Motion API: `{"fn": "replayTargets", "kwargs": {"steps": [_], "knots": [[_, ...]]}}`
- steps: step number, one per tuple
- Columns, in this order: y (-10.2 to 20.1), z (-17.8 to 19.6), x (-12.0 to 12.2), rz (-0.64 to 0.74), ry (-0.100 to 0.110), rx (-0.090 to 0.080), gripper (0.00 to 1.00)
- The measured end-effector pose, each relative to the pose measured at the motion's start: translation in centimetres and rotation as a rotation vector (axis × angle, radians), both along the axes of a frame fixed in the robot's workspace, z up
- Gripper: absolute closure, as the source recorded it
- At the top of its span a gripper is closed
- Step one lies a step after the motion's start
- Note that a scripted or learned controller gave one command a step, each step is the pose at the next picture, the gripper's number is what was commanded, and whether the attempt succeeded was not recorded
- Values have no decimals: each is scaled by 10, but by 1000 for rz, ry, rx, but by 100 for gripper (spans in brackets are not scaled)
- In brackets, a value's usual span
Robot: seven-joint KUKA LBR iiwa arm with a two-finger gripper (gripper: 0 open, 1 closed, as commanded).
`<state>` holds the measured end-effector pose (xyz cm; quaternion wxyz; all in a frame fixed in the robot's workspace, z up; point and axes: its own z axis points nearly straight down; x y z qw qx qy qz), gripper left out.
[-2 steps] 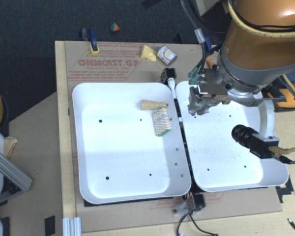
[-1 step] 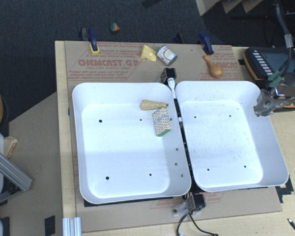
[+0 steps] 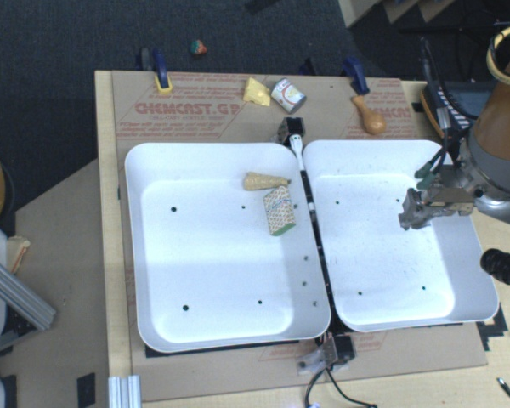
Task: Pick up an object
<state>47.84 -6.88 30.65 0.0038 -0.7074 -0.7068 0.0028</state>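
Toward the upper middle of the frame, in the left bin (image 3: 153, 228), two candidate objects are lying close against the dividing edge: a tan cone-shaped piece (image 3: 265, 181) and, just below it and touching or nearly so, a small patterned packet (image 3: 279, 210). They are resting flat on the bin floor, probably where they came to a stop against the slope of the wall. Above the bins, on the cardboard, a yellow wedge (image 3: 257, 93), a small white box (image 3: 288, 95) and a wooden pear-shaped piece (image 3: 368, 115) are sitting outside reach of the sorting area. At the right of the frame, the gripper (image 3: 415, 213) is hanging over the right bin (image 3: 459, 296), well apart from both objects; whether it is released or clenched I cannot tell, and nothing is showing in its grasp.
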Motion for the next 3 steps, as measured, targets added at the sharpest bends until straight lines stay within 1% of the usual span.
{"fn": "replayTargets", "kwargs": {"steps": [1,2,3], "knots": [[-8,66,2,1,-17,-3,100],[13,-14,0,1,-1,0,100],[-44,74,17,-4,-22,-7,100]]}}
